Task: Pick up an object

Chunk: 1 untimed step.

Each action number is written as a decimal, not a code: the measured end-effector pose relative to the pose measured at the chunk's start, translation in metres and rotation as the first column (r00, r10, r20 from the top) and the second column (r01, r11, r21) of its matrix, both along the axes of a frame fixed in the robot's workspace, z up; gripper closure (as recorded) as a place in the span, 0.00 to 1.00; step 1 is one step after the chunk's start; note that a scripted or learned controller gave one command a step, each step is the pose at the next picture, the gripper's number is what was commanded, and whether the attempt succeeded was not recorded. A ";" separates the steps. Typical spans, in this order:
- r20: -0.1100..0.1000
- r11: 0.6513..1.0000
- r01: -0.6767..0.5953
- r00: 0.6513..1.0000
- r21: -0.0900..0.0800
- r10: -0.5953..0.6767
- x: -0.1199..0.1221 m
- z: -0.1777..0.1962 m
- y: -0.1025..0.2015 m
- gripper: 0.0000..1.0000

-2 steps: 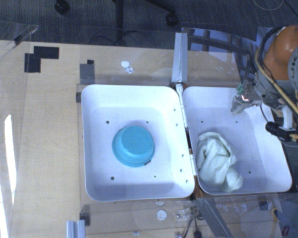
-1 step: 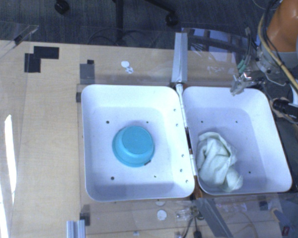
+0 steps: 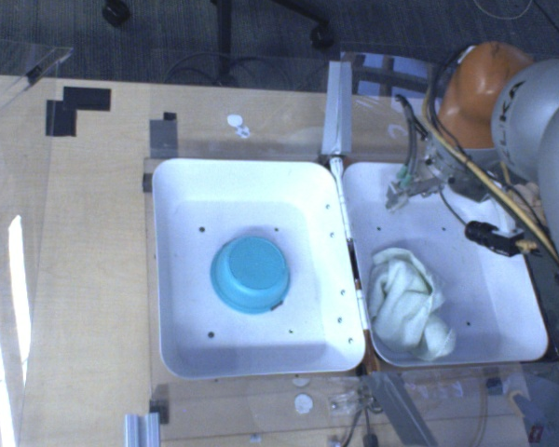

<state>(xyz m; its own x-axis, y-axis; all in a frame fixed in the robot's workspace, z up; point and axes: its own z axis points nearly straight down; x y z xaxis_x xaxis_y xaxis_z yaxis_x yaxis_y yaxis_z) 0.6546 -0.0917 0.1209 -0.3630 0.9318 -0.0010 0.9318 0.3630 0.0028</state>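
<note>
Over on the left, the wooden bench [image 3: 84,277] lay bare but for some black tape marks [image 3: 73,108] near its far left corner, likely position guides. Then came the left bin [image 3: 182,343], and in it a blue bowl [image 3: 251,273], sat upside down just short of the bin's centre, a little toward the near wall, well apart from every side. That gave fingers room all round, though a smooth dome like that looked a slippery thing to pinch.

Across the shared divider, the right bin [image 3: 503,287] held a crumpled white cloth [image 3: 405,303], bunched near the near left corner, close to the divider and the near wall. Soft and folded, it seemed the easier catch.

And the gripper [image 3: 398,194] hung near the far left corner of the right bin, well apart from the cloth, nothing between its fingers. Whether they stood open or closed, I couldn't tell from there. The grey arm [image 3: 540,110] with its orange band [image 3: 480,82] reached in from the right, cables trailing.

Beyond the bench's far edge, dark carpet [image 3: 37,7] and the legs of a wheeled chair base [image 3: 219,3].
</note>
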 end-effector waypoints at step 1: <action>0.005 0.995 -0.099 0.995 -0.001 0.099 0.016 0.110 0.033 1.00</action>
<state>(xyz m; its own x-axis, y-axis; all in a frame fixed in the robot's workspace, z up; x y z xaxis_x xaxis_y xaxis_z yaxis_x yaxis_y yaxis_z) 0.6704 -0.0591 0.2310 -0.4536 0.8912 -0.0038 0.8912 0.4536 0.0073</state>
